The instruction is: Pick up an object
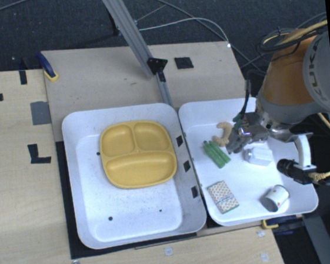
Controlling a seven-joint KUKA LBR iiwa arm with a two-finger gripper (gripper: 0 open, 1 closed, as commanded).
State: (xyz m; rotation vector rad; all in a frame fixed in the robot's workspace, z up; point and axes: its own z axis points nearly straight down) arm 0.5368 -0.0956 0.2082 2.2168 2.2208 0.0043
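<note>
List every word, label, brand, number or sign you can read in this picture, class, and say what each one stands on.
No text can be read anywhere in this view.
Patterned card in the right bin: a fine printed pattern, too small to read as text.
Arm: dark marks at its right edge, cut off and unreadable.
Yellow divided plate, green object, white cup: no lettering visible.

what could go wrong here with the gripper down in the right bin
1. The gripper sits among a crowd: a green piece, a tan piece and a white block lie close together, so it may nudge one aside or catch two.
2. The green piece lies near the bin's left wall and could get pushed against it.
</note>
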